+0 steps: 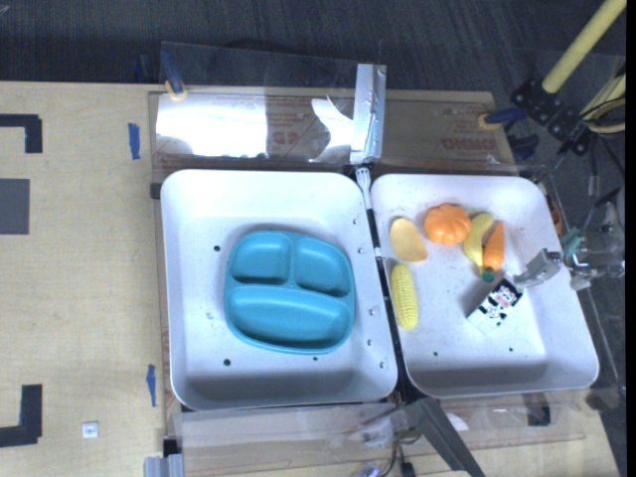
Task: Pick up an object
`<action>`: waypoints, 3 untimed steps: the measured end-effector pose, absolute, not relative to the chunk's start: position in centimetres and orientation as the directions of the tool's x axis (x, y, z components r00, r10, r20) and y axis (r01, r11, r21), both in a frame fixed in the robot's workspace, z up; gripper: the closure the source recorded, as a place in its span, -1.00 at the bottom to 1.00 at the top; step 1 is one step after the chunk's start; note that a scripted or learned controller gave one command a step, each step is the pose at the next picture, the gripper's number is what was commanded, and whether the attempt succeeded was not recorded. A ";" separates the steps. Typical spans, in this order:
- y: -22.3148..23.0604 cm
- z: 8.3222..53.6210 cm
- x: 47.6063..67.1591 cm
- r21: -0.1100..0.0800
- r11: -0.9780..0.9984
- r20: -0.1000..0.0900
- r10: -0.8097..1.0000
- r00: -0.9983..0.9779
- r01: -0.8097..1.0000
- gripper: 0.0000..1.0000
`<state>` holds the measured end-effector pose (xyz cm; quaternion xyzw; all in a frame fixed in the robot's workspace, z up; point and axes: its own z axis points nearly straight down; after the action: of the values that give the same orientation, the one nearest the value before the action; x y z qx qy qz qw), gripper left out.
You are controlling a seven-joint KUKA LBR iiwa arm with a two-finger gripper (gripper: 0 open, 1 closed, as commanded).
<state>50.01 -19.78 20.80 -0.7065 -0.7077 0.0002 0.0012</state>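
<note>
The right white bin holds several toy foods. An orange pumpkin-like piece lies near its back. To the left of that piece is a pale yellow piece, and a yellow corn cob lies along the bin's left wall. A yellow banana-like piece and an orange carrot lie together right of the pumpkin. A small black-and-white item rests in front of them, apart from the others.
The left white bin holds a blue divided plate. A clear panel with a taped edge stands behind the bins. A grey metal piece and cables sit at the right bin's right rim. A yellow pole crosses the top right.
</note>
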 end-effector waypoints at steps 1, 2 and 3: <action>-16.5 8.8 55.7 0.007 -0.023 -0.002 1.000 0.023 1.000 -1.00; -13.2 8.7 52.8 0.004 -0.043 0.000 0.999 0.043 0.999 -1.00; -13.3 9.8 53.0 0.010 -0.044 -0.002 0.999 0.044 0.999 1.00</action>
<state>53.00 -13.28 9.79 -0.7226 -0.6913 -0.0028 -0.0041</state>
